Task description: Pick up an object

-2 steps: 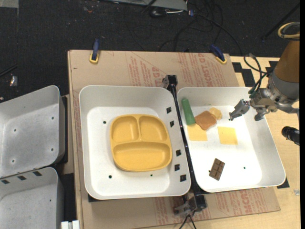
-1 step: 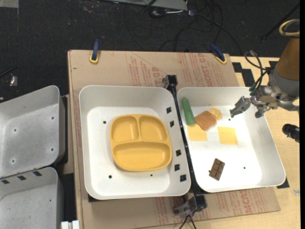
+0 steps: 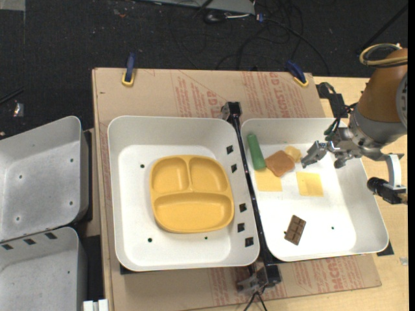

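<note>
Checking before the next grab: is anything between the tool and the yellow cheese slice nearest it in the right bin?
Nothing visible. The tool hangs over the right bin, and the cheese slice lies flat just below it in the view, apart from the brown piece and the chocolate.

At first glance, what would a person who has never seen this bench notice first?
The eye goes first to the yellow divided plate, lying alone in the left bin. Next come the small food pieces in the right bin: a green stick, a brown slab, yellow squares and a chocolate piece. The grey and orange arm's gripper hangs over that bin's upper right part.
</note>
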You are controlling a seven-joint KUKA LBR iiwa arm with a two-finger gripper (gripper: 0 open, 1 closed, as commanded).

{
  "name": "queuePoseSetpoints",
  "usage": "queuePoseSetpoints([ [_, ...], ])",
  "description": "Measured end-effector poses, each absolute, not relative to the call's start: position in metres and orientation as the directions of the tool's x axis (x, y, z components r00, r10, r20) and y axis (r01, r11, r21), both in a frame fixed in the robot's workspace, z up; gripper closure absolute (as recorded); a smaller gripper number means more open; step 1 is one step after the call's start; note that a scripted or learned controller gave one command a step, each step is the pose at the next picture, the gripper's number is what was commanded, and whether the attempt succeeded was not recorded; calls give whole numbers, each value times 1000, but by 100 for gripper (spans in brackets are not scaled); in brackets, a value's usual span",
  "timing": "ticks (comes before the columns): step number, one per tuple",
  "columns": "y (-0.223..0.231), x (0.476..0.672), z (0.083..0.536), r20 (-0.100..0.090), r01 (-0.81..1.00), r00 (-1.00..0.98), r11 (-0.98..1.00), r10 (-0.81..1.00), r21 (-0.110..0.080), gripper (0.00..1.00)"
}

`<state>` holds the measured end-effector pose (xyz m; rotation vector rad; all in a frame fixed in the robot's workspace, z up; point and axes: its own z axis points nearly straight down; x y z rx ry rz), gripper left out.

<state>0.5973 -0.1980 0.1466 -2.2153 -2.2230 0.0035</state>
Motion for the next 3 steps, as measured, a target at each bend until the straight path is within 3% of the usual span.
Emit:
queuePoseSetpoints([
  [1, -197, 596, 93, 1, 1000, 0, 0, 1000, -4, 0],
  [2, -197, 598, 107, -1, 1000, -1, 1, 1000, 2, 100],
  [3, -189, 602, 154, -1, 1000, -4, 4, 1000, 5, 100],
])
